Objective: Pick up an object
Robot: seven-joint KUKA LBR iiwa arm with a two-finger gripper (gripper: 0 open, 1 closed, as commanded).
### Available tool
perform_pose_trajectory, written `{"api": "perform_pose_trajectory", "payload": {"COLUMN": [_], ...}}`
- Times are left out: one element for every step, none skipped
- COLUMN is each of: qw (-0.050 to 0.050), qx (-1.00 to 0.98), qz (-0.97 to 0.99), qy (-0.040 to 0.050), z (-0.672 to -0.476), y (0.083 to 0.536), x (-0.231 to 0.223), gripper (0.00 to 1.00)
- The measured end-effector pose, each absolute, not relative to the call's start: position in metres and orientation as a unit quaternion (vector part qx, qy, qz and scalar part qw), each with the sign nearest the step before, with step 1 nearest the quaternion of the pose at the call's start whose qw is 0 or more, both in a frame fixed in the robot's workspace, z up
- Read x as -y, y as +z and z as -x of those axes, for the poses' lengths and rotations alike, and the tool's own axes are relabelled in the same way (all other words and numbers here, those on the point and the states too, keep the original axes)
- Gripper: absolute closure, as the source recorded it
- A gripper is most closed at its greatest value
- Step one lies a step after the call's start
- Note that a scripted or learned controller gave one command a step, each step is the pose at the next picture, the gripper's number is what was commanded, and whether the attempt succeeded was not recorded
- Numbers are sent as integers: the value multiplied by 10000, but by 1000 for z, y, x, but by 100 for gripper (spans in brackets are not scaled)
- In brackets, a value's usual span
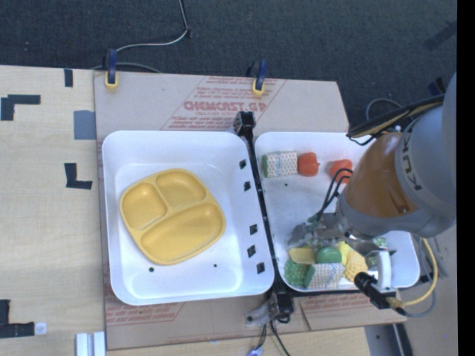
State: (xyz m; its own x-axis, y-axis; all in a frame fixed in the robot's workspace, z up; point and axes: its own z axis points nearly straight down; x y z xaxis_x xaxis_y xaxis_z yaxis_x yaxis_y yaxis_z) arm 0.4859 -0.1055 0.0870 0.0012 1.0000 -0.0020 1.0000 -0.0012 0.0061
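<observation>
The end effector [320,236] hangs low over the toy heap [318,264] in the right bin [297,199], seemingly mid-grab; I cannot tell its state; next, lift

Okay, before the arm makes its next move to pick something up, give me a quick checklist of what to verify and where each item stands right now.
1. Gripper over the right bin: ok, it sits low above the pile near the front edge.
2. Target under the gripper: ok, a green object and a yellow piece lie just below it.
3. Object held between the fingers: cannot tell, the wrist hides the fingertips.
4. Clutter around the target: not ok, the pile items touch each other.
5. Other pick options: ok, an orange object and a mesh-wrapped object lie apart at the back.
6. Left bin: ok, the yellow divided plate lies away from the arm.
</observation>
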Motion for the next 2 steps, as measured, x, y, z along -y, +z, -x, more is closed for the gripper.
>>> {"api": "perform_pose_trajectory", "payload": {"qw": [16, 3], "qx": [-7075, -7078], "qz": [-7068, -7065], "qy": [13, 9], "z": [-549, -549], "y": [86, 94], "x": [106, 105], "gripper": [0, 100]}}
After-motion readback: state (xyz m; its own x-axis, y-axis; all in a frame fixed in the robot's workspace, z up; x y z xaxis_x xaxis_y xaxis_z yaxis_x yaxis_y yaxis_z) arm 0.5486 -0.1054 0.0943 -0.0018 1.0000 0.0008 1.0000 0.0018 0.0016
